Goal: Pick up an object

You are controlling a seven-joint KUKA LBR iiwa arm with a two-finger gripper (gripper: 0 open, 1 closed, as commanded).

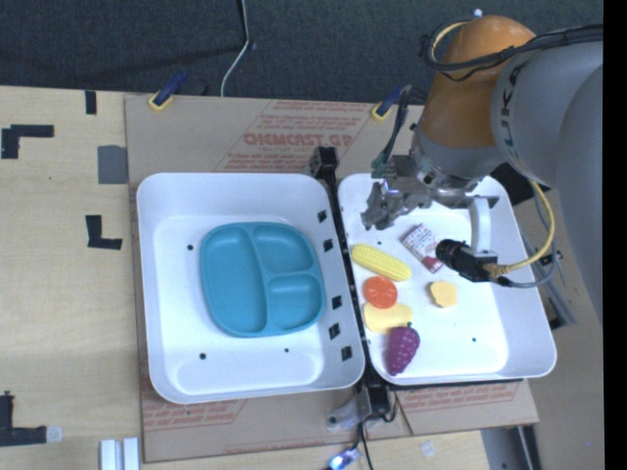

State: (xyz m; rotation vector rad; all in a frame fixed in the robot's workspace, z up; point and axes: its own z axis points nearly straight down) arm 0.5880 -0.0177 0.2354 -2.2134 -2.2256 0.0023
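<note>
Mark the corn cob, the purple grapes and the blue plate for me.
corn cob (380, 260), camera view, middle of cob.
purple grapes (402, 349), camera view, centre of bunch.
blue plate (227, 292), camera view, large compartment floor.

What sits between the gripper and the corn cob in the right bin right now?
Nothing visible does. The gripper hangs over the right bin's far left part, and the corn cob lies just in front of it on bare white floor. The small red-and-white packet lies off to the side, the tomato beyond the cob.
</note>
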